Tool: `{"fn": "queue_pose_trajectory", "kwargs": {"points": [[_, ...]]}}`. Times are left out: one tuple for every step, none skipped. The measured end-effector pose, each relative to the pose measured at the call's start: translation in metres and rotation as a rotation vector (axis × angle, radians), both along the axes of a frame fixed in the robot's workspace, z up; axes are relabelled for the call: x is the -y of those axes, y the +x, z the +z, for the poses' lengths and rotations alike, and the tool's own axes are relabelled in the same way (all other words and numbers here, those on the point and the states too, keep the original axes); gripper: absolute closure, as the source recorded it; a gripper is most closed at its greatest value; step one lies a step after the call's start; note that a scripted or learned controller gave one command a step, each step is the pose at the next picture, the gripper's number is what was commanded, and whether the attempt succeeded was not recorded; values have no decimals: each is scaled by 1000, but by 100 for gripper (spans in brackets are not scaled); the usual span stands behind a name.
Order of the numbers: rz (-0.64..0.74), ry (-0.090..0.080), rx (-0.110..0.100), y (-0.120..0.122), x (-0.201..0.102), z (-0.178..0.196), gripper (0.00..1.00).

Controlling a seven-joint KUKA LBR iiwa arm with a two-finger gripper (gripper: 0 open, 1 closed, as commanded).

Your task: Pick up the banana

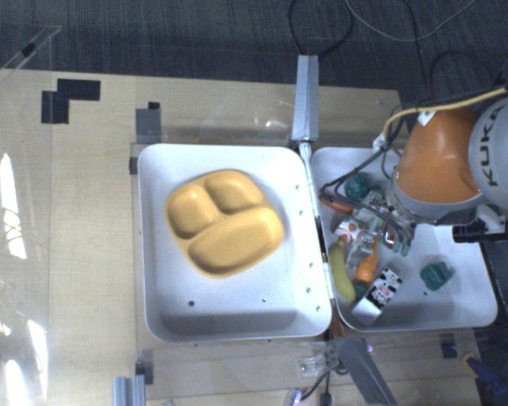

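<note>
The banana (341, 274), yellow-green, lies along the left wall of the right bin (470, 311), near its front. The arm's orange band (436, 159) hangs over the bin's back half. Below the band, the gripper (377, 237) points down and to the left over a cluster of small items. It is just right of and above the banana's upper end. Whether it touches anything I cannot tell.
An orange carrot-like piece (367, 267) and a black-and-white patterned block (384, 288) lie beside the banana. A teal object (436, 274) sits further right, and green (358, 188) and red-white (347, 227) items lie behind. A yellow divided plate (224, 221) sits in the left bin (161, 311).
</note>
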State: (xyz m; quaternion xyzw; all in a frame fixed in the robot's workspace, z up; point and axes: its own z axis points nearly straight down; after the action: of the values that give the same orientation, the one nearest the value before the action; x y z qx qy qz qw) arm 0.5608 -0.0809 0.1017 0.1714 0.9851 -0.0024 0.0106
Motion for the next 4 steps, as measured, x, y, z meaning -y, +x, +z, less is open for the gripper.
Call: {"fn": "queue_pose_trajectory", "kwargs": {"points": [[-39, 9, -11, -1, -20, 84, 0], [-41, 11, -5, 1, -21, 93, 100], [-18, 10, -13, 8, -68, 110, 100], [269, 4, -13, -16, 14, 114, 100]]}}
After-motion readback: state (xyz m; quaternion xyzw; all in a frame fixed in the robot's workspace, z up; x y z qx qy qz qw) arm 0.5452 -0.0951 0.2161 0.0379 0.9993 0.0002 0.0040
